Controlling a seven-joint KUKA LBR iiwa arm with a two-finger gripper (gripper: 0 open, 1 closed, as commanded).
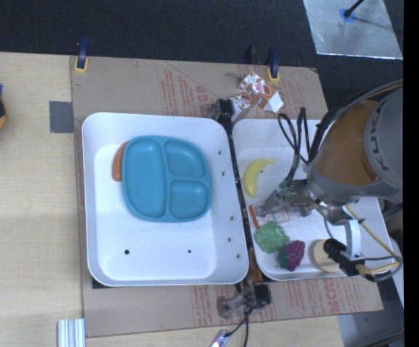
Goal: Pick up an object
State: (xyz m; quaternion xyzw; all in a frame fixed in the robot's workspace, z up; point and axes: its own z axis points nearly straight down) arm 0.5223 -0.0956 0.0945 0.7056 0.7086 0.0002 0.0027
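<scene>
**The arm reaches into the right bin, close to the toy food**

Two white bins sit side by side on the bench. The left bin (pixel 101 262) holds a blue plate (pixel 167 178) with three parts. An orange thing (pixel 117 163) pokes out from under the plate's left edge. It is too hidden to name.

The right bin (pixel 267 272) holds the toy food. A yellow banana (pixel 255 174) lies near the bin's left wall, about halfway up. A green leafy toy (pixel 270 237) sits near the bin's front left corner. A purple bunch of grapes (pixel 292 254) touches it on the right, close to the front edge. A pale round thing (pixel 321 255) sits just beside the grapes.

The gripper (pixel 282 202) is low in the middle of the right bin, between the banana and the green toy. I cannot tell how far apart its tips are, or if it has hold of anything. Wires and metal parts blur together there.

The banana looks like the best pick. It is probably light, hard plastic, and it lies apart from the other toys. It may be smooth and slippery, and its bend could make it roll. Grab it across the fat middle, not at the thin ends. The grapes look bumpy and sit tight against the green toy, so they would be harder to get.
</scene>
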